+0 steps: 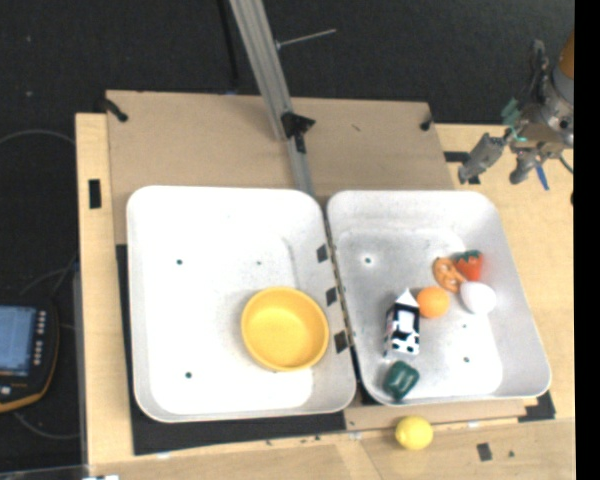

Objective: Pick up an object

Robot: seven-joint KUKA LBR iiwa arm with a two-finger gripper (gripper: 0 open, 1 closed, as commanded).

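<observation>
Left bin carries a yellow bowl at 5 o'clock. Right bin clusters the pick candidates at 4 o'clock: milk carton, orange, egg. Gripper parks beyond the bin at 1 o'clock, fingers released, likely for an unobstructed camera view.

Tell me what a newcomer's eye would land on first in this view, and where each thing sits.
The yellow bowl stands out first, alone near the lower right corner of the left bin. Next comes the cluster of small toys in the right bin: a black-and-white carton, an orange ball, a white egg and a green piece. A yellow lemon lies outside, on the bench below that bin, while the gripper hangs beyond its upper right corner.
</observation>
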